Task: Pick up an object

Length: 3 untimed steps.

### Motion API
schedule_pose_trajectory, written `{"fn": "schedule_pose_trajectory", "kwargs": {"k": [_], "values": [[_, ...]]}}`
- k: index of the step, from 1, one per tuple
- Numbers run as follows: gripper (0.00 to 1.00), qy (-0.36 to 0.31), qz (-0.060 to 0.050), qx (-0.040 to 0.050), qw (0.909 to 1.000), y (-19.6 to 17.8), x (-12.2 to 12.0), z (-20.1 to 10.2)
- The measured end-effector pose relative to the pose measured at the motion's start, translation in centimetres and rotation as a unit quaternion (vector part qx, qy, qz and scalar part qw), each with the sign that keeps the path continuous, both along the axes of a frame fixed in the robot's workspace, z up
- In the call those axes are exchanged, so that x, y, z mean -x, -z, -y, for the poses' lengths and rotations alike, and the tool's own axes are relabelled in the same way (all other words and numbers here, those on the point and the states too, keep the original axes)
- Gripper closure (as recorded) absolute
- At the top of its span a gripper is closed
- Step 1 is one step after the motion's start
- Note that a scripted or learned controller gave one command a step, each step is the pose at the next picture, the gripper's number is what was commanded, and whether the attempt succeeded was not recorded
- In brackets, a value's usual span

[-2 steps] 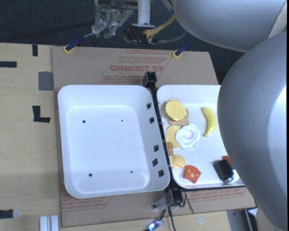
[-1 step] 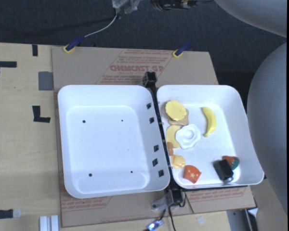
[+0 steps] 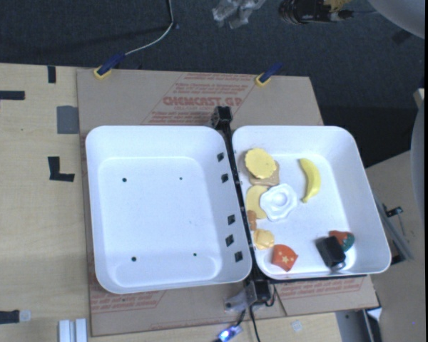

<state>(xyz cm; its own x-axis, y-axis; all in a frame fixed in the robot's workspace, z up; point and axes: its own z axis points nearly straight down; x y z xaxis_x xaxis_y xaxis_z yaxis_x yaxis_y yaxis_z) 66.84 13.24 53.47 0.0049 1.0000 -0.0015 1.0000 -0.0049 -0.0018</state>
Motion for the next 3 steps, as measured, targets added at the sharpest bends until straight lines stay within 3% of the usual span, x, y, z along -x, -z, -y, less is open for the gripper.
{"fn": "schedule_pose_trajectory", "kwargs": {"k": [1, 2, 3], "values": [[1.0, 0.0, 0.0, -0.0001, 1.0, 0.0, 0.0, 7.6], [1.0, -0.007, -0.007, -0.0005, 0.9999, 13.1, 0.8, -2.3], [1.0, -0.004, 0.007, -0.0023, 1.0, -0.4, 0.1, -2.1]]}}
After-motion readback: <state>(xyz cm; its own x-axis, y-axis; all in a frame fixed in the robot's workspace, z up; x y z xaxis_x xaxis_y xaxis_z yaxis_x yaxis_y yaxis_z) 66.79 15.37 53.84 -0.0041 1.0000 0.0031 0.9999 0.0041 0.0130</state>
